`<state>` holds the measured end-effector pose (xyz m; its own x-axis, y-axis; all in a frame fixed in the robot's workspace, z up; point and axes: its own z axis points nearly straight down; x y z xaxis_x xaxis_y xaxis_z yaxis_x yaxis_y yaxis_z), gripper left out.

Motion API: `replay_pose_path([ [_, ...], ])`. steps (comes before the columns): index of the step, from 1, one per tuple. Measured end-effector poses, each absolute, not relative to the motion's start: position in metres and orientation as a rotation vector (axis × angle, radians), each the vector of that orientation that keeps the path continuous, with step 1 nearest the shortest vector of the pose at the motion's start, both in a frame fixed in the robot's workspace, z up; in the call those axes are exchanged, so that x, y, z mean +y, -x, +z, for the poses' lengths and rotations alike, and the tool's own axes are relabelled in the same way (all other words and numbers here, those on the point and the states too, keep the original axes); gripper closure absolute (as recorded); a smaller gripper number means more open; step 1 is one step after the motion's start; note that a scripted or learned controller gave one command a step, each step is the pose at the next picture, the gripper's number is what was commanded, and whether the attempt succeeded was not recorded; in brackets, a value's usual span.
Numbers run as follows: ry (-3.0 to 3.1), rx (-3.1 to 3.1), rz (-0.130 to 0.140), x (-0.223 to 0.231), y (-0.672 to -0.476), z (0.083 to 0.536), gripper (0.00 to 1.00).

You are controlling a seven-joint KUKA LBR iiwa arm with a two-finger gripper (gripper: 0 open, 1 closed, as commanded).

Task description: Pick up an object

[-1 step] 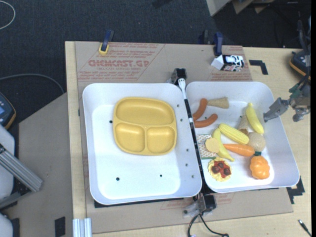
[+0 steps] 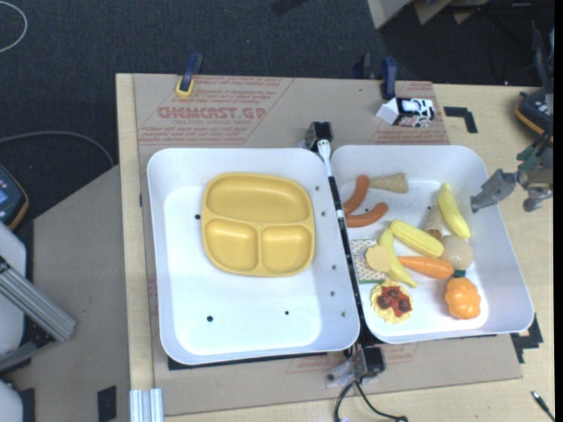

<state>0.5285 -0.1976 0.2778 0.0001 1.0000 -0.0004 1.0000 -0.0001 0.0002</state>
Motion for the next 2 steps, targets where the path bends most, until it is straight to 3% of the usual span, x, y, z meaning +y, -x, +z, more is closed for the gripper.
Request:
replay_pose_path([
  [2, -2.227, 2.225, -0.004, -0.203, -0.528, 0.165, 0.0],
])
